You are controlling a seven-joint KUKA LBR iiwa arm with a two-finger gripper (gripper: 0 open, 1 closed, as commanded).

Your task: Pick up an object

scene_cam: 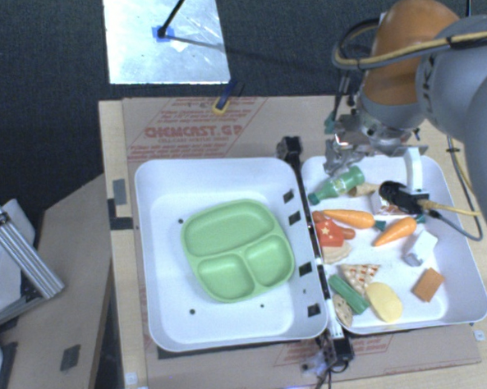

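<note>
A view from above and at a slant showed a tan surface (115,132) carrying two shallow white bins side by side. The left bin (157,187) held one thing, a pale green divided plate (234,249) lying flat near its middle.

The right bin (458,275) held a scatter of toy food. A small green bottle (338,184) lay on its side near the bin's far left corner. Just in front of it lay an orange carrot (350,217), touching a red piece (330,232) on its left. A second carrot (394,231) lay to the right, with a small grey and white block (417,249) beside it. Nearer the front edge were a pizza slice (362,274), a dark green stick (347,293), a yellow oval piece (385,301) and an orange block (428,284) set apart on the right.

The grey arm (458,78), with its orange band (406,23), reached in from the right. The hand (340,155) pointed down over the far left corner of the right bin, just above the green bottle. Whether the hand was open or closed could not be told, and nothing could be seen held in it.

Behind the bins, a shiny foil sheet (166,38) lay on the dark floor.
</note>
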